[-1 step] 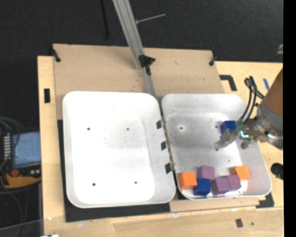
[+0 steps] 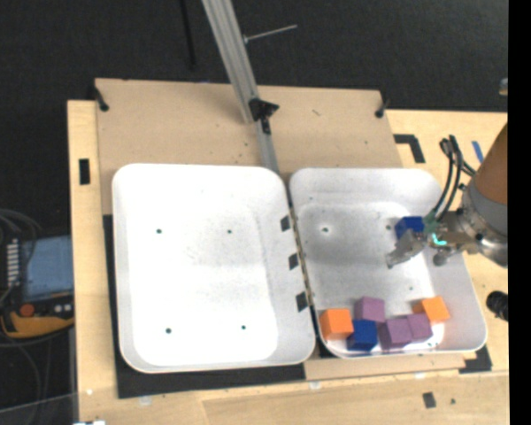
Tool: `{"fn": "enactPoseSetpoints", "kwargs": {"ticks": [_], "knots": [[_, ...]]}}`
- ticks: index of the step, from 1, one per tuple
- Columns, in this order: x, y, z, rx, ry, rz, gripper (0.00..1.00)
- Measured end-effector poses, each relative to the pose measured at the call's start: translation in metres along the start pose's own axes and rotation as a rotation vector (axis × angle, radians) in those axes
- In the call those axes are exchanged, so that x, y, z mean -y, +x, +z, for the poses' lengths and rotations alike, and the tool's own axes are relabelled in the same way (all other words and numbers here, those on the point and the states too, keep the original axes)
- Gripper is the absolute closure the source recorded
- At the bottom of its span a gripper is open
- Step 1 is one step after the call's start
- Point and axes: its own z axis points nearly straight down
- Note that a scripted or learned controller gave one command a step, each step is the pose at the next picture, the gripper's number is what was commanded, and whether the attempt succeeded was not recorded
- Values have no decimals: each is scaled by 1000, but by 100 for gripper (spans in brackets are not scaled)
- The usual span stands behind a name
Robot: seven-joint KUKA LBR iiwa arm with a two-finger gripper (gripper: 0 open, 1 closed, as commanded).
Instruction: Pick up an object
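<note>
Plainly, the two-finger gripper (image 2: pixel 411 248) hangs over the right-hand shallow white bin (image 2: pixel 336 189), toward that bin's three o'clock side, with the grey arm (image 2: pixel 488 204) coming in from the right edge; a small blue block (image 2: pixel 411 227) shows right at the fingers, at about twelve o'clock from the tips; whether it sits between them or merely beside them I cannot tell, so the claw's state stays undecided. At six o'clock from the claw, the remaining pieces crowd the bin's near edge: an orange cube (image 2: pixel 337 321), a dark blue cube (image 2: pixel 364 335), a purple block (image 2: pixel 370 309), two more purple cubes (image 2: pixel 405 330) touching one another, and a second orange cube (image 2: pixel 434 308) at five o'clock; they likely lie packed there because the bin floor tips them toward that rim. Such crowding leaves little room for fingers, which may explain working the lone blue block standing well apart. At nine o'clock lies the left-hand white bin (image 2: pixel 133 237); a slanted metal pole (image 2: pixel 230 47) rises at eleven o'clock.
</note>
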Motion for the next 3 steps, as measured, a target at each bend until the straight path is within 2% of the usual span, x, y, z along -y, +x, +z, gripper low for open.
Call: {"fn": "enactPoseSetpoints", "kwargs": {"ticks": [1,2,3], "knots": [[10,-3,54,0,5,0,0],[18,-6,99,1,0,2,0],[14,-7,115,3,-11,-2,0]]}}
